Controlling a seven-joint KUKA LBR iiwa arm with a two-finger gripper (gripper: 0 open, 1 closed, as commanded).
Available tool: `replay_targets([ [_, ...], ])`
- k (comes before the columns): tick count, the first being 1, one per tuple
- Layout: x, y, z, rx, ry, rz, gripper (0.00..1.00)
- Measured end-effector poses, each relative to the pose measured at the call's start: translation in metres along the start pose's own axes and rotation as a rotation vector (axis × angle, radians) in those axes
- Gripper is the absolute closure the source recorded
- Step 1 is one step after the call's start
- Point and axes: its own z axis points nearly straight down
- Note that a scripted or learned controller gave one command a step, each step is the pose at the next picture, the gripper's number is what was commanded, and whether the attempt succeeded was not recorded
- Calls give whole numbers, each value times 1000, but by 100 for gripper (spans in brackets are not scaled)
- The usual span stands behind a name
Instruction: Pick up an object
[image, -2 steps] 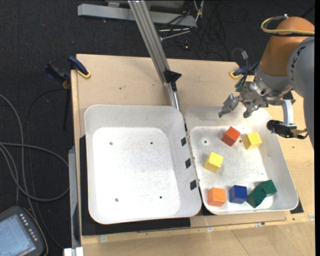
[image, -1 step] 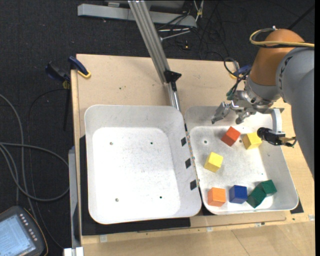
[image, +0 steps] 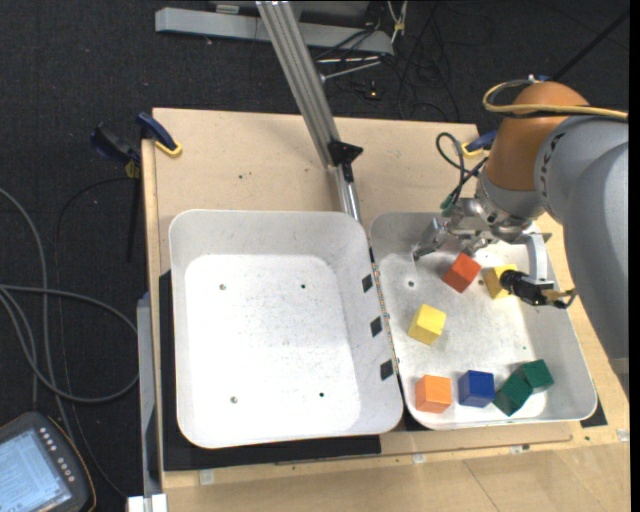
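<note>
End effector (image: 470, 243) poised just above red-orange cube (image: 461, 272), touching unclear

wooden bench (image: 250, 150), two white bins side by side: left bin (image: 190, 240), right bin (image: 400, 250)

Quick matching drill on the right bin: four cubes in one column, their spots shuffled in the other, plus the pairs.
Things:
1. red-orange cube
2. yellow cube
3. blue cube
4. dark green cube

Places:
A. mid-bin, standing alone
B. front rim, between the orange cube and a green one
C. far end, just below the tool
D. front right corner, beside a second green cube

Pairs: 1-C, 2-A, 3-B, 4-D
</note>
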Motion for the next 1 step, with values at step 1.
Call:
replay_targets([
  [1, 0, 2, -14, -7, -2, 0, 100],
])
